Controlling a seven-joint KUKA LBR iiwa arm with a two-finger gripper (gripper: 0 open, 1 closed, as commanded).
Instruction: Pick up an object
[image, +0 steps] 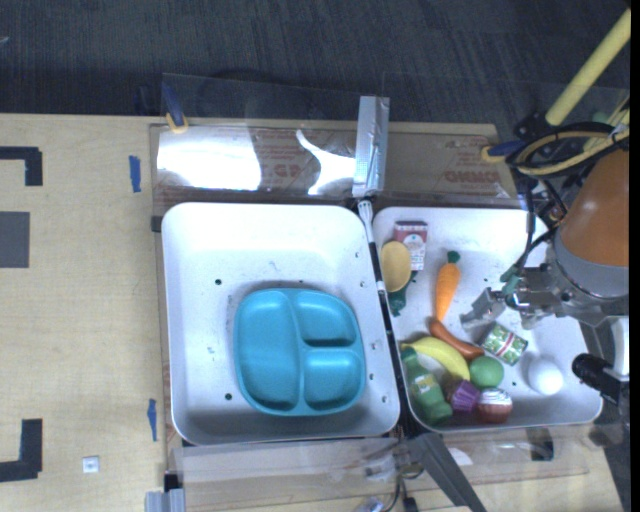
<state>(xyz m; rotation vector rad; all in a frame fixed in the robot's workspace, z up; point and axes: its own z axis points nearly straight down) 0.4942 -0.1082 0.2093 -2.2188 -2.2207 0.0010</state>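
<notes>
Tool (497, 303) over right bin (480, 225), fingers spread (nothing between them), just at 9 o'clock of a small green-and-white can (504, 343). Smooth orange carrot (446, 286) at 9 o'clock of tool. Glossy blue sectioned plate (298, 350) in left bin (200, 240).

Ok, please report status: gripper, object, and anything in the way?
Metal two-finger gripper low over right white bin, holding nothing seen. Small green-labelled can just below it. Orange toy carrot, white egg close by.

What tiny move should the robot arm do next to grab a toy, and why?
Probably lower straight down a little. The gripper hovers in the right bin just above the small green-and-white can, with nothing visibly held, and the carrot lies off to its left.
</notes>
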